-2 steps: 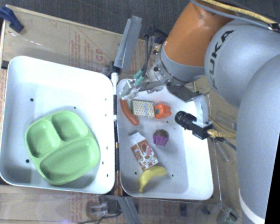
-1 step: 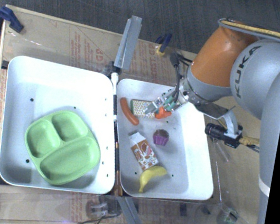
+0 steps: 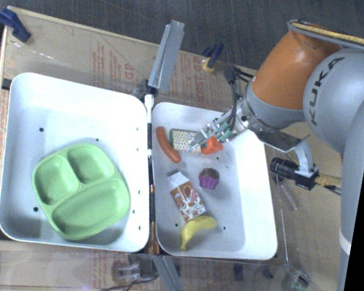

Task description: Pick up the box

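While gripper (image 3: 212, 138) hovers near bin's far edge, jaw state unclear, box (image 3: 186, 199) lies flat: brown-orange print, white end.

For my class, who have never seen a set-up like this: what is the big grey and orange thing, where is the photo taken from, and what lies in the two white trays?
It is a robot arm photographed from a fixed camera above the bench, looking down at a slant. Its pincer hangs over the right bin, near a small orange item and a green patterned packet. That bin also holds a sausage, a purple cupcake, a printed box and a banana. The left bin holds a green divided plate. Whether the pincer holds anything is unclear.
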Robot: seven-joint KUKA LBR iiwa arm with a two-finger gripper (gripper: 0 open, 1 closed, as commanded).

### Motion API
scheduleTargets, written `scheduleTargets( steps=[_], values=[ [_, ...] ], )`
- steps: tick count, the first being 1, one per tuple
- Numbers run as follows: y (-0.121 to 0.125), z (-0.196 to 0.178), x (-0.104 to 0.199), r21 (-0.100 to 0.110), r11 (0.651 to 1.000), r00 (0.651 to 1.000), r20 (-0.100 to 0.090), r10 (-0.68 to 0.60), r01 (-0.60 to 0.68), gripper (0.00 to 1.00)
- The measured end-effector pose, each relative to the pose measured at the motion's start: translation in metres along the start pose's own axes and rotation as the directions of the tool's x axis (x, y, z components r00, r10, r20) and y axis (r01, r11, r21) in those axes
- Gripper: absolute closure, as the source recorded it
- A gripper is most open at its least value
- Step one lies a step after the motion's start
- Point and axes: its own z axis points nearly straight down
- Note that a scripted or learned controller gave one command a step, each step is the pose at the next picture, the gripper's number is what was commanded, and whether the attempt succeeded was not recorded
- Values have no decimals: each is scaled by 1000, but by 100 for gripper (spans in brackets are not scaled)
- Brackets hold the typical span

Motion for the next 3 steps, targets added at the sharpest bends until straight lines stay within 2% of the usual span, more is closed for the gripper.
scheduleTargets(
  steps=[1,2,3],
  values=[
    [45,-12,32,-2,994,994,1,-107,107,100],
    [45,-12,32,-2,994,994,1,-107,107,0],
    [9,72,0,1,994,994,-1,107,-107,0]
  ],
)
